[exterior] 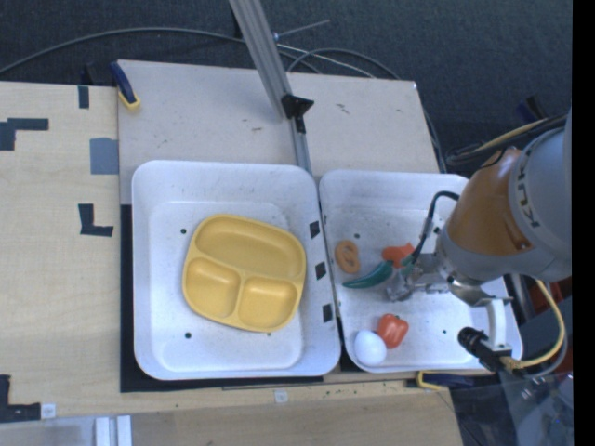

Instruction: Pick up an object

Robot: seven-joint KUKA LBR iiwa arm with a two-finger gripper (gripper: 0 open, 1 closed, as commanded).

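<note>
The right bin [372, 193] holds several small items. A brown ring-shaped piece [348, 256] lies near its left wall. A green curved item [370, 276] and an orange item [399, 252] lie mid-bin, while a red pepper [393, 329] and a white egg [370, 347] sit at the front. My gripper [402, 284] is low over the middle of this bin, right against the right end of the green item and just below the orange one. The grey and orange arm [502, 221] hides the bin's right side.
A yellow divided plate [244, 272] lies in the left bin [158, 249]. A grey metal post [265, 49] slants up from the back edge between the bins. Cables run behind the bench and along the right bin's front right corner.
</note>
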